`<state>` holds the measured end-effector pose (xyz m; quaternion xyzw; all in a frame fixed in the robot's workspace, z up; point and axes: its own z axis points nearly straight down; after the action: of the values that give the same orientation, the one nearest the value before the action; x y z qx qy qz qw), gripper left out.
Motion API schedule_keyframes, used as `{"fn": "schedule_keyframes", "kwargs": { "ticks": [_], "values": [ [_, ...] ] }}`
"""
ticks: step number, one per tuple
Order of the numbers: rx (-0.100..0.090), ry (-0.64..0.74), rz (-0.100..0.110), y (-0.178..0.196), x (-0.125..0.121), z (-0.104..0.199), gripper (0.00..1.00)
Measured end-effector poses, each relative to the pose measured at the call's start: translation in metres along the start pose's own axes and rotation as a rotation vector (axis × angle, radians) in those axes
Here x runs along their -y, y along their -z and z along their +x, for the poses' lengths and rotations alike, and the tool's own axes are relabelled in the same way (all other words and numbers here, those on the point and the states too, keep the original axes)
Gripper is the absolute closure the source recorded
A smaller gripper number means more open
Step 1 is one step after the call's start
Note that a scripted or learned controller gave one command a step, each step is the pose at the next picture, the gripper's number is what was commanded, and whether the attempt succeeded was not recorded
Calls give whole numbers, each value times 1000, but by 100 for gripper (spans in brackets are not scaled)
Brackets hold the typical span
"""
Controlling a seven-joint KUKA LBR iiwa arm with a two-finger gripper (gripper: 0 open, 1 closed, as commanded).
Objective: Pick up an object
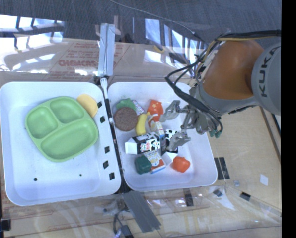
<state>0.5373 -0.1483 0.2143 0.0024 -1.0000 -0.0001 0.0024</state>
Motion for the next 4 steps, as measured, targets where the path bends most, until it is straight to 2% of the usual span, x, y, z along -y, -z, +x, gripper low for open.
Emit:
{"fn": "schedule_keyframes", "kwargs": {
  "ticks": [1, 2, 3, 4],
  "values": [
    [-8, 55, -5, -113, -45, -19, 0],
    [0, -17, -1, -125, -44, -73, 0],
    [-1, -176, -1, -126, -49, 8, 0],
    [1, -663, -1, -125, -42, -71, 0]
  ]
}}
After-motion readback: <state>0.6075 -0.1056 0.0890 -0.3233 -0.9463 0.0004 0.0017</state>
